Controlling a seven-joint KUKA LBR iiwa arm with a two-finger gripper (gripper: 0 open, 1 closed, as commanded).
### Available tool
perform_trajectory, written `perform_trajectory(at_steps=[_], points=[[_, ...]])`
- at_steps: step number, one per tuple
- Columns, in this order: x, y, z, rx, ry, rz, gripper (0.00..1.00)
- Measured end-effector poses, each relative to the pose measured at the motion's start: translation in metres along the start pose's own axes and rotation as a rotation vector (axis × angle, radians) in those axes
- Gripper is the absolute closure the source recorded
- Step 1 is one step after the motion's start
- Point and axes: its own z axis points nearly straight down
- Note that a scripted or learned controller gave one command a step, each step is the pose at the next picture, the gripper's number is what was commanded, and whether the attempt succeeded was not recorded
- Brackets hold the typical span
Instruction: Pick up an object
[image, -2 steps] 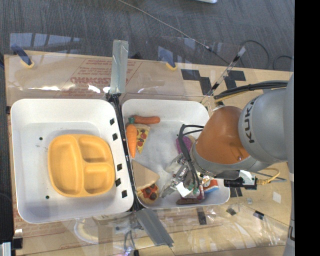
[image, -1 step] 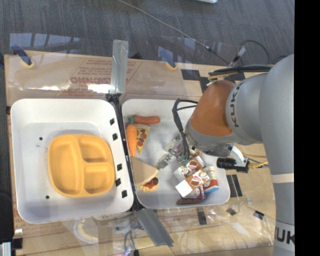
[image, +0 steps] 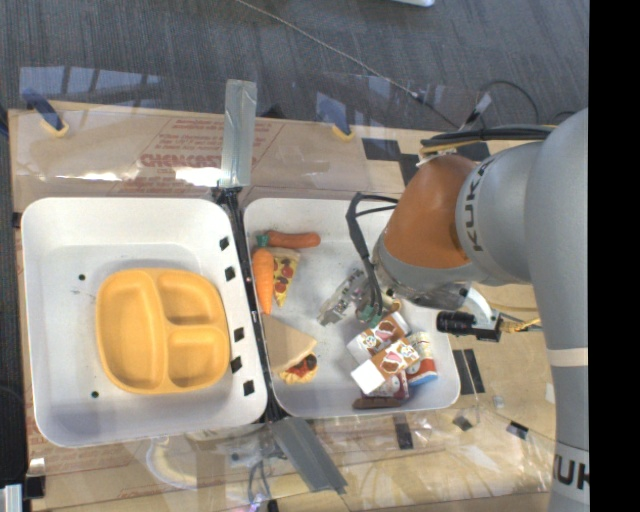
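My gripper (image: 343, 300) hangs low over the middle of the right bin (image: 330, 215), reaching in from the right under the orange wrist band. Just right of it lie several small printed packets (image: 392, 352) with a dark bar (image: 380, 403) below them. To its left lie a carrot (image: 262, 279), a pizza slice (image: 285, 277) and a hot dog sausage (image: 292, 240). A sandwich wedge (image: 297, 357) rests near the bin's front left. I see nothing between the fingers.
The left bin (image: 60, 400) holds a yellow divided tray (image: 160, 328). Tape strips and black clips run along the seam between the bins. The arm's grey body covers the bench on the right.
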Motion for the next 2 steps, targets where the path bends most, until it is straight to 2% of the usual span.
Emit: perform_trajectory(at_steps=[1,2], points=[[-0.027,0.082,0.01,0.0,-0.001,0.184,1.0],[0.026,0.079,-0.18,-0.006,-0.006,0.527,1.0]])
